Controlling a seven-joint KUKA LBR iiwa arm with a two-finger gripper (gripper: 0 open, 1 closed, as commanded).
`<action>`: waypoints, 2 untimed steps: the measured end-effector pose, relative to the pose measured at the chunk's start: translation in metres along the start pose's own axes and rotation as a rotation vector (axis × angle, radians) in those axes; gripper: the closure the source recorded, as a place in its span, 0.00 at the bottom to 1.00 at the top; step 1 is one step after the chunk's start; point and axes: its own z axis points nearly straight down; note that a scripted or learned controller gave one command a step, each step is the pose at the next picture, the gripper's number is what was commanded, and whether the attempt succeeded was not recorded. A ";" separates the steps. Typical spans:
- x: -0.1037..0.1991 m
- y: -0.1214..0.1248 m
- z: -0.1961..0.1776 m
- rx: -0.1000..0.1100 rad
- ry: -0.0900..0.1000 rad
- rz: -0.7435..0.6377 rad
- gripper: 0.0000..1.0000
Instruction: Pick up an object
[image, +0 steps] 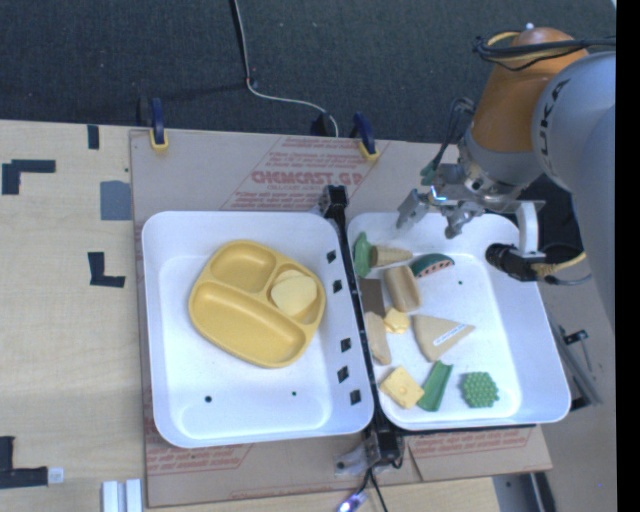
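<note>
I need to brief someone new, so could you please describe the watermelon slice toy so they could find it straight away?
Look in the right white bin, the one crowded with toy food. Near its far edge, just under the gripper, lies the watermelon slice. It is the only piece with a red face, dark seeds and a green rind; the pieces beside it are plain tan or yellow.

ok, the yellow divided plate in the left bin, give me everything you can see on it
The yellow divided plastic plate is a rounded tray that looks like matte moulded plastic, with three compartments: one long one along its lower-left side and two smaller ones toward the top. It lies flat and right side up on the floor of the left white bin, turned at a slant to the bin's walls, slightly above centre. A pale yellow round disc sits in its right-hand small compartment. Nothing else touches it.
</note>
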 end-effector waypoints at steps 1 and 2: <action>-0.006 -0.032 0.110 -0.006 -0.001 0.000 0.00; -0.006 -0.035 0.105 0.003 0.002 0.000 1.00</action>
